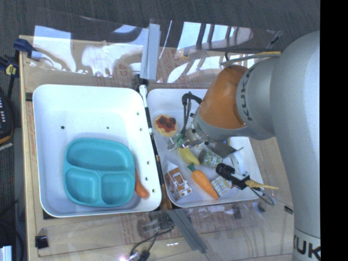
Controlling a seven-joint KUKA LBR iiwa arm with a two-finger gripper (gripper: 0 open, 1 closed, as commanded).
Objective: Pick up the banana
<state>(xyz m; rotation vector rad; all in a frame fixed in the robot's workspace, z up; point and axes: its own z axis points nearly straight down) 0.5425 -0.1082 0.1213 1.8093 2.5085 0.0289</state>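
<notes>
The banana is a short yellow piece lying in the right bin, near its middle. My gripper hangs under the orange wrist band, just above and slightly left of the banana's upper end. The wrist hides part of the gripper, and I cannot tell whether it touches the banana. The banana appears to rest on the bin floor.
The right bin also holds a round pizza toy, a carrot, a small printed box and a small packet. The left bin holds a teal divided plate and a small orange item.
</notes>
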